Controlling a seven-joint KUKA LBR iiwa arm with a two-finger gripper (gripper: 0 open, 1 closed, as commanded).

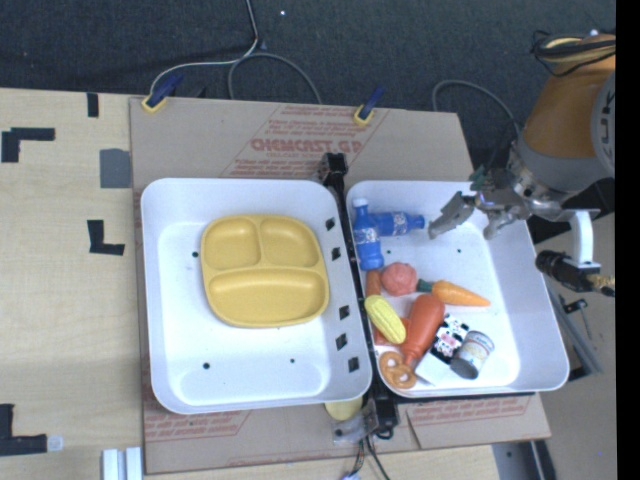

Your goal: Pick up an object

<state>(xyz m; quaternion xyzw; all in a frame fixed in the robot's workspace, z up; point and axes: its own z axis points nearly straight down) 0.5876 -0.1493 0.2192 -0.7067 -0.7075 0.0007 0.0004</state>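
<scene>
Gripper (472,215) hangs over the far right part of the right bin (520,298), its 2 fingers spread wide, one tip reaching toward the bin's middle and the other toward its right wall, with nothing between them. It appears to sit above the bin floor, not down among the toys.

All candidates lie in this right bin. A blue bottle (372,230) sits in the far left corner, beside the divider between the 2 bins. Nearer the front come a pink ball (399,277), a small orange carrot (460,293) pointing toward the right wall, a yellow corn cob (386,320), a larger red-orange carrot (424,326), a pretzel-shaped piece (397,369) by the front left corner, and a small can (472,354) with a black-and-white toy (447,342) touching it. The left bin (175,298) holds a yellow divided plate (265,270).

I judge this to be the approach step: the pick is not yet begun. The nearest target is the bottle's cap end, just beside the fingertip. The next move calls for centring the spread fingers across one item, descending to the floor, then closing. The crowded front cluster risks catching 2 toys at once; the bottle or small carrot stands clearer.
</scene>
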